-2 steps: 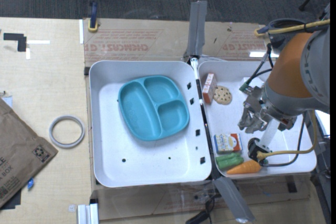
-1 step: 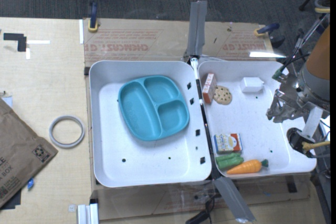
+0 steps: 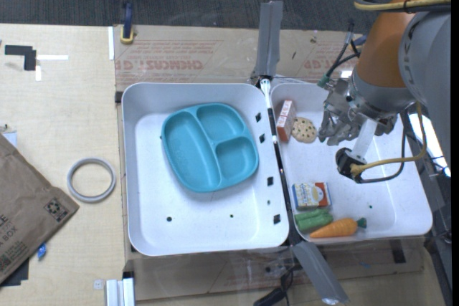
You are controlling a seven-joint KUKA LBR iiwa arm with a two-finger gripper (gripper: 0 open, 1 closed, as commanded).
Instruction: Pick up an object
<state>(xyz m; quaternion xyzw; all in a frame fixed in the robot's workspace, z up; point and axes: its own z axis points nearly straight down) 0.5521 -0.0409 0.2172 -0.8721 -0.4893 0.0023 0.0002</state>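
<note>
Candidate objects are all found in the right-hand shallow white bin. A round tan cookie with dark chips lies near the bin's upper left, just left of the two-finger gripper and close to it; contact between them cannot be judged. A small red and white carton stands against the left wall, touching or just beside the cookie's left edge. Further down the same wall, a small white box with a blue and red label is seen, well below the gripper. Below that box, a green vegetable-shaped toy and an orange carrot-shaped toy with a green tip lie side by side near the lower rim, touching each other.

The gripper hangs under the grey arm with the orange band, over the upper middle of the right bin. Whether it is apart or together cannot be told: the metal parts are crowded and blurred. Nothing is seen held in it. A black-tipped yellow hose loops down below it toward the bin floor.

A teal three-compartment plastic plate lies flat in the left white bin. A grey tape ring rests on the bench to the left.
</note>
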